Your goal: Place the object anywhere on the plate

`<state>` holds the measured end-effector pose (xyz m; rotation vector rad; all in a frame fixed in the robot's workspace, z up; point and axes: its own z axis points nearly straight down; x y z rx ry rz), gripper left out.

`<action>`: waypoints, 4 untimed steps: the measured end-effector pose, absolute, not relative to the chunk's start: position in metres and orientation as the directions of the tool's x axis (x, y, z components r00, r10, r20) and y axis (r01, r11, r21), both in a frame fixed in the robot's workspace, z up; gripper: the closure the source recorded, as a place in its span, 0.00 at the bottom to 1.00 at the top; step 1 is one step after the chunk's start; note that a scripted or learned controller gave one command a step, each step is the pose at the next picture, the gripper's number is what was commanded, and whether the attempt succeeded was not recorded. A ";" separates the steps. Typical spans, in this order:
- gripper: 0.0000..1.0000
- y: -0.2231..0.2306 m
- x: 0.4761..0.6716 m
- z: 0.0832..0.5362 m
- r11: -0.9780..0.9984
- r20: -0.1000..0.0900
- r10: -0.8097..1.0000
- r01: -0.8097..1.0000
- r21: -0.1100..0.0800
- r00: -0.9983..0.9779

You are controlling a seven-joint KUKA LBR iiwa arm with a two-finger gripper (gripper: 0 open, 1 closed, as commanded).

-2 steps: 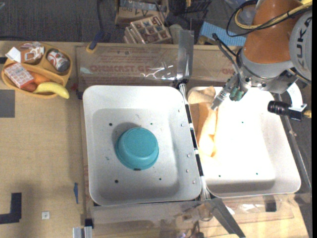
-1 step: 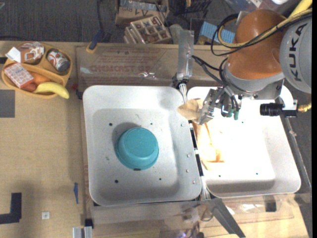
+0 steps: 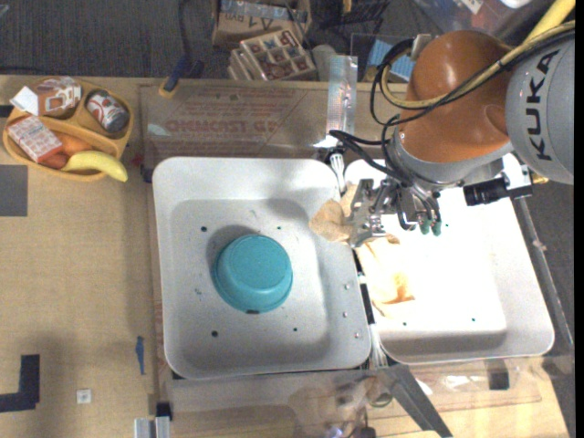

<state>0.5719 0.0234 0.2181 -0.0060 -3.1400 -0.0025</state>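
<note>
A round teal plate (image 3: 254, 272) lies in the middle of the left bin (image 3: 182, 199). My gripper (image 3: 361, 221) hangs over the divide between the two bins, up and to the right of the plate. A crumpled tan object (image 3: 330, 223) sits between its fingers, so it is shut on it; the object sticks out to the left over the left bin's right rim, and a small piece shows to the right of the fingers. The arm's orange band (image 3: 456, 80) is above the right bin.
A yellowish-orange item (image 3: 394, 287) lies in the right bin (image 3: 493, 318) near its left wall. A tray of toy food with a banana (image 3: 64, 135) stands at the bench's far left. Boxes and cables crowd the back.
</note>
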 end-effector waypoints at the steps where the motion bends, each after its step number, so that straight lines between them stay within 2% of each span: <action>1: 1.00 0.056 0.542 0.217 1.000 0.002 -0.002 -0.002 0.001 -1.000; 3: 1.00 0.145 0.493 0.218 1.000 0.004 -0.004 -0.004 0.000 -1.000; 4: 0.00 0.145 0.493 0.219 1.000 0.003 -0.003 -0.003 0.000 -1.000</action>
